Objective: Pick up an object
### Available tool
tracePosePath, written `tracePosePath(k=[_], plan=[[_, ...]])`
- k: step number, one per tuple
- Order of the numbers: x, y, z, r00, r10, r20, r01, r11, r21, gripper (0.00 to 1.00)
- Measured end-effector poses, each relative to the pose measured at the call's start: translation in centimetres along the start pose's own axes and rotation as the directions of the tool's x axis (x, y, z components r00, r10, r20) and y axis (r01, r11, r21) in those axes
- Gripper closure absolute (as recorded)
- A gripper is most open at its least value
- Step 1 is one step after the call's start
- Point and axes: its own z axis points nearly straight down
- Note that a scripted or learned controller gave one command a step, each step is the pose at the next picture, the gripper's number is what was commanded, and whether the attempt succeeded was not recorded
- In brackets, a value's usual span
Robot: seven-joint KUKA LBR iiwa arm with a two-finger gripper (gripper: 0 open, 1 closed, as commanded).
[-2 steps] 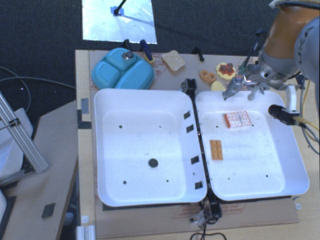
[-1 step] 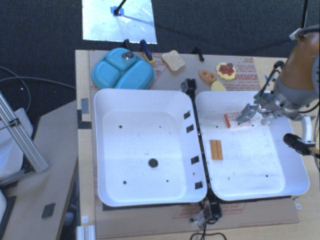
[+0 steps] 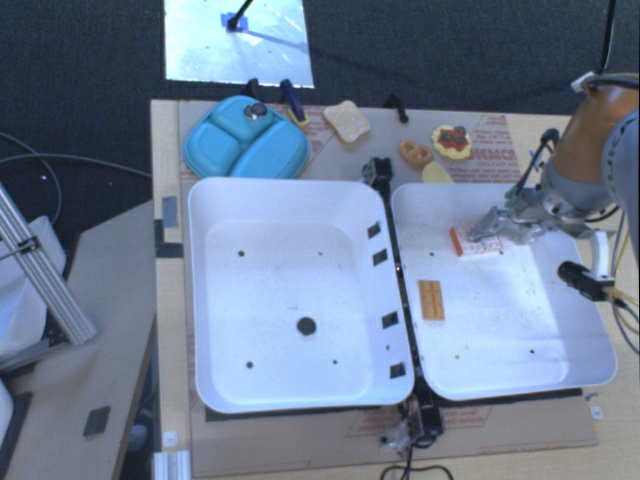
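In the right bin [image 3: 560,363] an orange waffle-like block [image 3: 431,299] lies flat near the left wall. A small red piece [image 3: 456,241] lies further back, next to a white card with red marks [image 3: 484,250]. My gripper [image 3: 484,230] hangs low over the back of this bin, its tip just right of the red piece and above the card. Nothing is visibly held. The left bin [image 3: 230,228] holds a small dark round object [image 3: 306,325] near its middle.
Behind the bins on the bench lie a blue divided plate [image 3: 245,140], a toast slice [image 3: 347,121], a pretzel [image 3: 415,152], a round pizza-like toy [image 3: 452,141] and a yellow piece [image 3: 436,174]. A black clip strip [image 3: 385,258] joins the bins.
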Motion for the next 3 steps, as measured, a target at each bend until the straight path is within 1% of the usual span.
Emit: tracePosePath(k=[1,2,3], plan=[[0.1,2.5,-0.6,1.000,-0.007,0.005,0.007,1.000,-0.001,0.00],[0.1,2.5,-0.6,1.000,-0.007,0.005,0.007,1.000,-0.003,0.00],[8.0,2.6,-0.5,1.000,-0.011,0.005,0.011,1.000,-0.005,0.00]])
